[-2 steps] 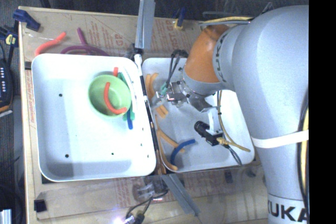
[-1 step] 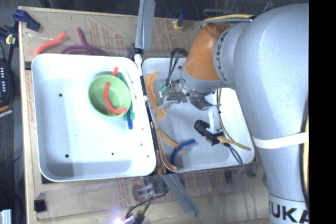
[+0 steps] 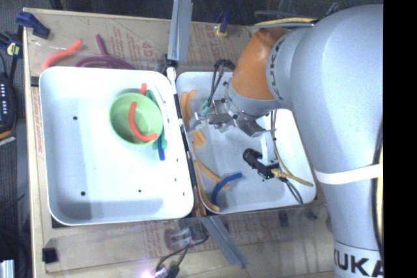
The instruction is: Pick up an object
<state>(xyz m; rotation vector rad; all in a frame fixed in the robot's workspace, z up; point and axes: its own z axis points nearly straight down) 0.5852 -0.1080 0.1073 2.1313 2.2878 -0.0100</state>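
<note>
My gripper [image 3: 210, 115] hangs low over the upper left part of the right bin [image 3: 260, 204], under the grey arm and its orange band [image 3: 254, 71]. Just left of it lies a tan curved strip [image 3: 189, 104], and a short tan piece [image 3: 199, 138] lies below it. Whether anything is held cannot be made out. Further down the right bin are a long tan strip [image 3: 207, 172] and a blue curved piece [image 3: 221, 184]. The left bin [image 3: 78, 172] holds a green bowl [image 3: 135, 115] with an orange curved strip [image 3: 138, 130] across it and a blue stick [image 3: 161, 150] beside it.
A black cable fitting [image 3: 257, 163] on the arm hangs over the middle of the right bin. The arm's bulk covers that bin's right side. Orange [image 3: 62, 54] and purple [image 3: 104, 62] strips lie on the bench above the left bin. A metal bar [image 3: 179, 26] stands between the bins at the back.
</note>
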